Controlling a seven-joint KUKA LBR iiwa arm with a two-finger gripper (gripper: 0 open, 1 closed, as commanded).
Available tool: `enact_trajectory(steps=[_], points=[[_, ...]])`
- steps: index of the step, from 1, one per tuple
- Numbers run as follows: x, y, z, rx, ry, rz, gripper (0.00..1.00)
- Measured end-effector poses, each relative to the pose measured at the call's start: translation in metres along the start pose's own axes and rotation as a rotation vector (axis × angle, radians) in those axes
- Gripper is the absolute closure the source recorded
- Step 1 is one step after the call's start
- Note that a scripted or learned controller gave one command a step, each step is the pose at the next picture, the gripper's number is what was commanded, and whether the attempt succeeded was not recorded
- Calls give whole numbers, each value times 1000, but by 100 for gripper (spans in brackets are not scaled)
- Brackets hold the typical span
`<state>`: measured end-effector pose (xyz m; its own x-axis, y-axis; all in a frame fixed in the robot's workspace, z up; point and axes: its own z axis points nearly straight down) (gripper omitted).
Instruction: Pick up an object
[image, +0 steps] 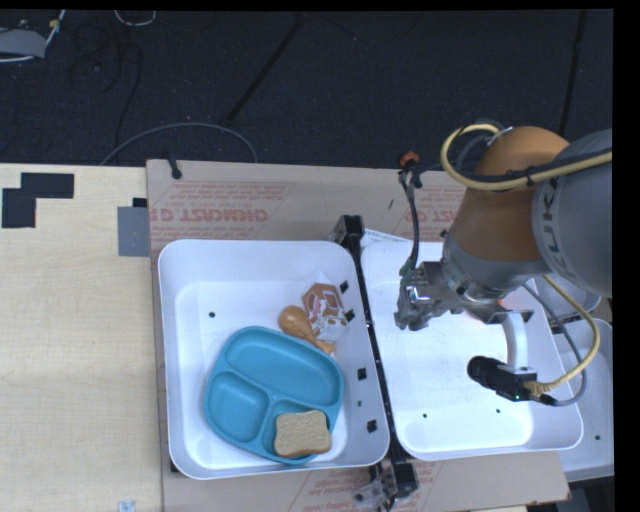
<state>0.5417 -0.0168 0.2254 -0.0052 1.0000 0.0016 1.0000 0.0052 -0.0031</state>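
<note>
Resting in bin, glossy blue plate (262, 385), toast (302, 433)

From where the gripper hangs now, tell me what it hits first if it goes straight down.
Most likely the bare white floor of the right bin: the gripper hangs over its left part, near the divider. Depth is hard to judge from this slant.

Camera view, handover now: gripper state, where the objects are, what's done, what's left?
Gripper: over the right white bin, near its left wall; nothing visible between the fingers, and whether they are open or shut cannot be told.
Objects: all in the left white bin. The blue three-compartment plastic tray has a tan bread-slice piece in its bottom right compartment. Beside the tray's upper right edge lie a brown drumstick-shaped toy and a small crinkled brown-and-white wrapper.
Done: nothing picked.
Left: move over the left bin, grasp one object, lift.
</note>
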Motion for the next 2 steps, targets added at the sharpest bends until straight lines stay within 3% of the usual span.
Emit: enact_trajectory(steps=[2], points=[[98, 34, -2, -1, 0, 0, 100]])
